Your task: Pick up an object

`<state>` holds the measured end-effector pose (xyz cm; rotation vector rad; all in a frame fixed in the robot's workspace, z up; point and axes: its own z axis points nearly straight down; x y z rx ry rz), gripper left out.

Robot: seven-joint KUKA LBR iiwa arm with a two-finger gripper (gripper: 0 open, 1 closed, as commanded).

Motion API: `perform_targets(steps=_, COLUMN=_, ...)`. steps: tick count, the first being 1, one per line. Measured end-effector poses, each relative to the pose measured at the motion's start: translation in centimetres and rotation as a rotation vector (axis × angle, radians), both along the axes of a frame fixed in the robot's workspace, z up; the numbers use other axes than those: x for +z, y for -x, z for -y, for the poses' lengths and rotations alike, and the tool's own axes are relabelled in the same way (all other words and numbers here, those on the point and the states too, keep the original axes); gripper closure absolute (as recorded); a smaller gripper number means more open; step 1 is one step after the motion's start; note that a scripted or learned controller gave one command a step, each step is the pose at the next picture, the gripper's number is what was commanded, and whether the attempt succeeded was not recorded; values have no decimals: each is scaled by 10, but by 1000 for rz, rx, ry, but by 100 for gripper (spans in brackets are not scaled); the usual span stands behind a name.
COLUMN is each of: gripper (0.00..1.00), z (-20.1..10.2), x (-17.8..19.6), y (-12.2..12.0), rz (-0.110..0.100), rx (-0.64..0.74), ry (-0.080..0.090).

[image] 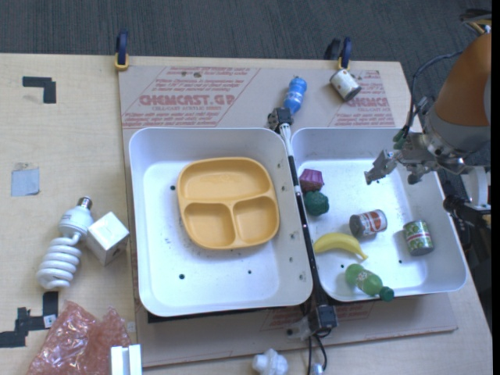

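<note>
End effector (398, 166) above the right bin (445, 276), its state unclear.
Below it lie a can (368, 223), banana (341, 244) and green can (418, 237).

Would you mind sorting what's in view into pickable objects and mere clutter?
For the job: banana, red can, green can, green bottle, purple object, gripper.
Lying about: yellow tray, light bulb, blue bottle.

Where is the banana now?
The banana lies in the right bin, near its left wall, below the red can and above the green bottle.
</note>
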<state>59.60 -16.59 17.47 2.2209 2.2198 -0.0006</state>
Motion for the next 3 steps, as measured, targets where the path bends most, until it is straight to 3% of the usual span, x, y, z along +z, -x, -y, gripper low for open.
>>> perform_targets(steps=1, gripper=0, z=-49, x=-80, y=26, rz=5, rx=0, ry=2)
perform_targets(steps=2, gripper=100, z=-47, x=-69, y=25, rz=7, rx=-2, ry=3)
perform_targets(steps=3, gripper=100, z=-47, x=52, y=-2, rz=0, rx=3, ry=0)
